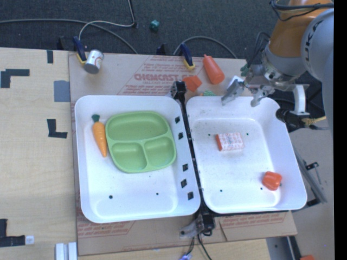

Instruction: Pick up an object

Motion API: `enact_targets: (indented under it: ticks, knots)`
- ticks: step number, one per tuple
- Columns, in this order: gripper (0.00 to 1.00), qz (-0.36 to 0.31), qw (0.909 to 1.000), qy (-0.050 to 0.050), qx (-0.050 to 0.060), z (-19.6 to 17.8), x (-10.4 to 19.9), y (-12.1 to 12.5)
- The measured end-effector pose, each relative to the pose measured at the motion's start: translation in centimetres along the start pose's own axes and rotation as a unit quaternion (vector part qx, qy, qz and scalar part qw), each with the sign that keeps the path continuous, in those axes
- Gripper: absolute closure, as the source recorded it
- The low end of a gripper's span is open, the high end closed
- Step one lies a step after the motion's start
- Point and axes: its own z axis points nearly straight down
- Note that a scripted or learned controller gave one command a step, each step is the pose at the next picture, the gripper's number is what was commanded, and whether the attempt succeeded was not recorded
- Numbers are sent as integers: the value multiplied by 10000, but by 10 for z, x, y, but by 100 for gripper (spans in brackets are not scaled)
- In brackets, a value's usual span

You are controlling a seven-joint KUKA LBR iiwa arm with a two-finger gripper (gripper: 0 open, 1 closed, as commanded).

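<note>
My gripper (242, 95) hangs over the far edge of the right bin (282, 145), its two fingers spread apart with nothing between them. A small red-and-white packet (230, 142) lies near the middle of that bin, well in front of the gripper. An orange lump (271, 180) rests near the bin's front right corner. In the left bin (87, 161) a toy carrot (99, 136) lies beside a green divided plate (141, 141).
Behind the bins, on the cardboard, lie an orange cone-shaped piece (213, 70), a smaller orange bit (192, 83) and a silver can (94, 60). Cables and blue clips run along the back edge. A black clip strip (187, 145) joins the two bins.
</note>
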Motion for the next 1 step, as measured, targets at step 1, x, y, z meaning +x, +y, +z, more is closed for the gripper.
enact_targets:
  ticks: [1]
  knots:
    - [0,3,10000,3,16,62,29,-46]
